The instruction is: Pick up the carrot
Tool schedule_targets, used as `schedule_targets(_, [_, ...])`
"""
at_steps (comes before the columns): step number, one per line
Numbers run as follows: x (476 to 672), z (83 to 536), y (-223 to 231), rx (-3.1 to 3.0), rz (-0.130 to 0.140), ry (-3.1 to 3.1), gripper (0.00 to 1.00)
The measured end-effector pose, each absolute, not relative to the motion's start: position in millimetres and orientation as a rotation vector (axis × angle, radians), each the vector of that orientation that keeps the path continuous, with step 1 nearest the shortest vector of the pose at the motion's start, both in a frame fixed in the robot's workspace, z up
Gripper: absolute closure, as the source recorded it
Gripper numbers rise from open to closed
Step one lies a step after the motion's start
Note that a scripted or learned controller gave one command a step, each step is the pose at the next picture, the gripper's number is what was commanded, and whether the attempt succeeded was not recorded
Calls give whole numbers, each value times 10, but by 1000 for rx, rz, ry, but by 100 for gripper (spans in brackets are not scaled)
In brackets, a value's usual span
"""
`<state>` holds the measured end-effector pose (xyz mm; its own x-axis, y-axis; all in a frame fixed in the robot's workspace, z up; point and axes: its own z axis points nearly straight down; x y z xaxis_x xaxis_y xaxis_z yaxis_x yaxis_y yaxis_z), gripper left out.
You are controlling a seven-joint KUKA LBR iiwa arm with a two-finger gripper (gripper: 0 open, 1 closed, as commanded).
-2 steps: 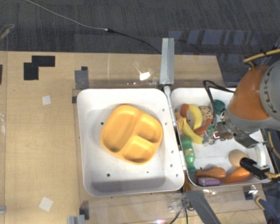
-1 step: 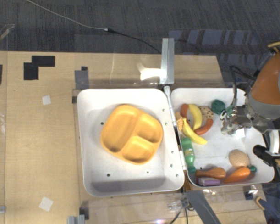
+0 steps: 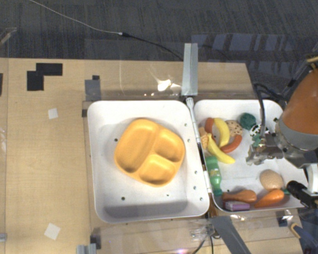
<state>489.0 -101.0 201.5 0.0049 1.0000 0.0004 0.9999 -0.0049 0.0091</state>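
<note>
The carrot (image 3: 270,197), orange and tapered, lies along the front wall of the right bin (image 3: 242,168), near its front right corner. My gripper (image 3: 259,153) hangs over the middle right of that bin, behind the carrot and apart from it. A beige egg-shaped piece (image 3: 271,179) sits between the gripper and the carrot. The grey arm with its orange band (image 3: 304,116) comes in from the right.
Touching the carrot's left end is a brown-orange piece (image 3: 239,195) with a purple piece (image 3: 237,205) in front. A banana (image 3: 220,143), red sausage (image 3: 232,145), green pieces (image 3: 213,171) and a dark green item (image 3: 247,119) crowd the bin's left and back. The left bin (image 3: 107,198) holds a yellow divided plate (image 3: 149,150).
</note>
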Motion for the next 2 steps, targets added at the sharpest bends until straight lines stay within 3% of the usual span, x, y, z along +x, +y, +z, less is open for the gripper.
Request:
schedule_targets(1, [4865, 1327, -875, 2159, -2, 2286, 100])
schedule_targets(2, [4874, 1464, -1401, 2275, 2, 2162, 100])
